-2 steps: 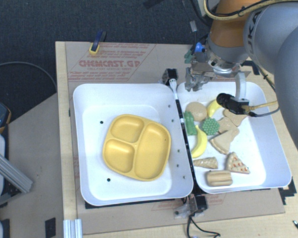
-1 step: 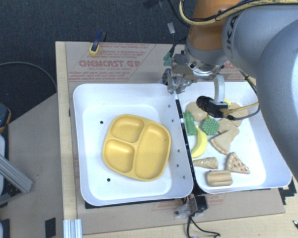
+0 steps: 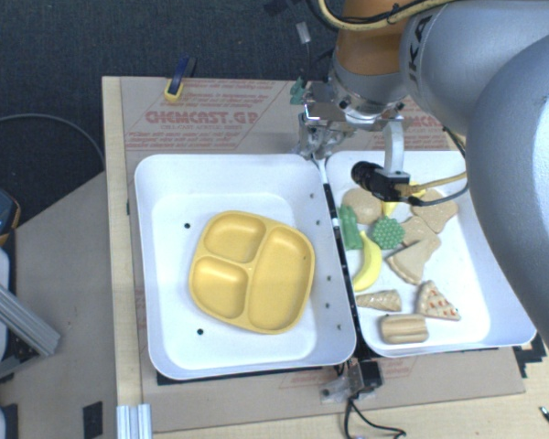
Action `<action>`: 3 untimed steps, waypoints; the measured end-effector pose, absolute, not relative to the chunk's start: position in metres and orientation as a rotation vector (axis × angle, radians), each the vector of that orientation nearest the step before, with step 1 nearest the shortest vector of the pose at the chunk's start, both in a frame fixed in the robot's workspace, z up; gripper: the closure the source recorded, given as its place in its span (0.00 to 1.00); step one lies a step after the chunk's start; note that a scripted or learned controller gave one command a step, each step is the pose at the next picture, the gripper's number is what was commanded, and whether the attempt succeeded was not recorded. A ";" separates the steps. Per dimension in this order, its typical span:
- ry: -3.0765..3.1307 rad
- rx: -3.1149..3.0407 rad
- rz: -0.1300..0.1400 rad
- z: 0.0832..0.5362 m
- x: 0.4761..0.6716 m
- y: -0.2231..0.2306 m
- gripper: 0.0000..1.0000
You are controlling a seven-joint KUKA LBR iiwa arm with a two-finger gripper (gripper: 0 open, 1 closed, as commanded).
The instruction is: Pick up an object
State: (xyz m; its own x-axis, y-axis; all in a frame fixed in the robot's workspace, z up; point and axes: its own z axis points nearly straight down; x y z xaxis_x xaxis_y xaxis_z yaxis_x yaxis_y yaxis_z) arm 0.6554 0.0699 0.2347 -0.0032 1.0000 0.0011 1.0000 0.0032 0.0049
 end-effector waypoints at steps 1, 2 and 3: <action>2.224 2.223 -0.005 0.214 0.652 0.074 1.00; 2.223 2.221 -0.001 0.227 0.645 0.080 1.00; 2.219 2.221 0.002 0.234 0.648 0.068 1.00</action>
